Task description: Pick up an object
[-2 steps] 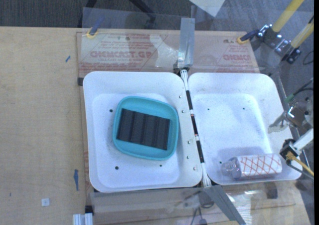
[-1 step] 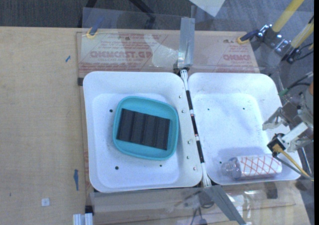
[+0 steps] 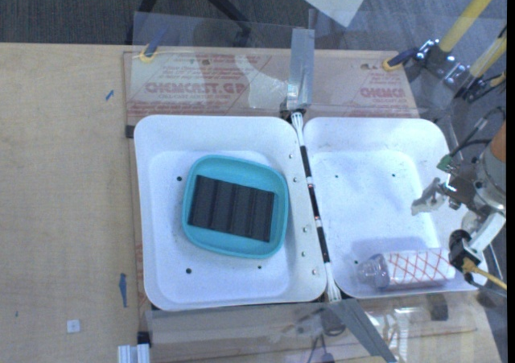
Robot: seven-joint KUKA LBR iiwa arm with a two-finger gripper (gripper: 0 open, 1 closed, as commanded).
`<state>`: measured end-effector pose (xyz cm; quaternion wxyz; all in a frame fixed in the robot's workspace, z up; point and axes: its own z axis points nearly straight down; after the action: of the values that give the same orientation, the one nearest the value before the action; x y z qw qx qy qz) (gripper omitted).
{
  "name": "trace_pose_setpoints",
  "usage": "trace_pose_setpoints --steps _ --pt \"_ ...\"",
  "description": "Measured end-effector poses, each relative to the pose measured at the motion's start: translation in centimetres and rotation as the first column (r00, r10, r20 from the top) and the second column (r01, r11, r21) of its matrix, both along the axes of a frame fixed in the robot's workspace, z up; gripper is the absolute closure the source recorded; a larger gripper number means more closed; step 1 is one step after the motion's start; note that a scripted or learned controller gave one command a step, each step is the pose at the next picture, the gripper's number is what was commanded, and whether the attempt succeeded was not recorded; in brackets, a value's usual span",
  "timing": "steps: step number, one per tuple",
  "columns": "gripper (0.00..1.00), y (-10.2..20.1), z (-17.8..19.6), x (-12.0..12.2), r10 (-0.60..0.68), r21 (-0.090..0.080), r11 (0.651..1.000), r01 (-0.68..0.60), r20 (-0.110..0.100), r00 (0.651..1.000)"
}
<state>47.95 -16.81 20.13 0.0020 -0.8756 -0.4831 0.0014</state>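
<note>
A teal tray [image 3: 235, 216] with a dark ribbed insert [image 3: 234, 208] sits in the middle of the left bin [image 3: 161, 144]. In the right bin [image 3: 362, 140], a clear bottle with a red-checked label [image 3: 406, 269] lies on its side at six o'clock. The end effector [image 3: 459, 196] hangs over that bin's three o'clock rim; whether it is wide or narrow cannot be told.

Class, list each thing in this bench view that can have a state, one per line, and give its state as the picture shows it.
teal tray: lying flat in the left bin, dark ridged insert facing up.
checked tube: lying on its side at the right bin's near edge, clear cap end pointing left.
gripper: at the right bin's right edge, apart from the tube.
</note>
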Motion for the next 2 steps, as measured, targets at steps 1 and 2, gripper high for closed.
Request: trace_pose_setpoints --steps 1,2 --pt "0.0 6.0 -8.3 0.7 -0.241 0.0 0.97 0.241 0.025 0.97" --pt "0.0 -2.2 -1.6 -0.1 -0.489 -0.003 0.873 0.489 0.001 0.873"
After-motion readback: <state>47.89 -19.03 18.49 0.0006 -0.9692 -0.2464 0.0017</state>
